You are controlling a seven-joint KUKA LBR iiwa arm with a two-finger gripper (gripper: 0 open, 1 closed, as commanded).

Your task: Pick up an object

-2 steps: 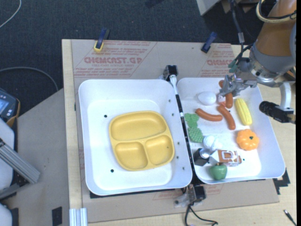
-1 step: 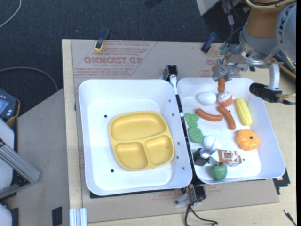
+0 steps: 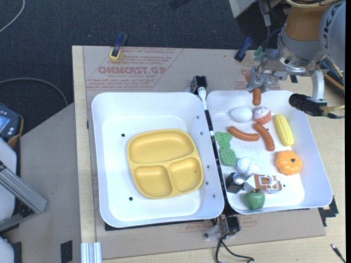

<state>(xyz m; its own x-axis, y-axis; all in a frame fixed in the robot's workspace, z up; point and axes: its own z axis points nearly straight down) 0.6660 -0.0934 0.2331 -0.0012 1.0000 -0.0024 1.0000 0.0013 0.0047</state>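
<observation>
My gripper (image 3: 257,86) hangs over the back edge of the right bin (image 3: 315,163), shut on a small orange-red sausage (image 3: 256,97) that dangles upright from its fingers, lifted off the bin floor. Just below it lie a white egg (image 3: 240,113) and a red-and-white piece (image 3: 262,114). Further forward lie two more sausages (image 3: 243,133) (image 3: 266,137), a yellow corn cob (image 3: 283,129), an orange pumpkin (image 3: 288,162), green lettuce (image 3: 225,148), a small carton (image 3: 267,183) and a green apple (image 3: 255,200).
The left bin (image 3: 109,147) holds a yellow divided tray (image 3: 163,162). A small black object (image 3: 236,182) and a white piece (image 3: 244,164) lie near the right bin's front left. Clamps (image 3: 116,47) (image 3: 243,49) sit at the board's back edge.
</observation>
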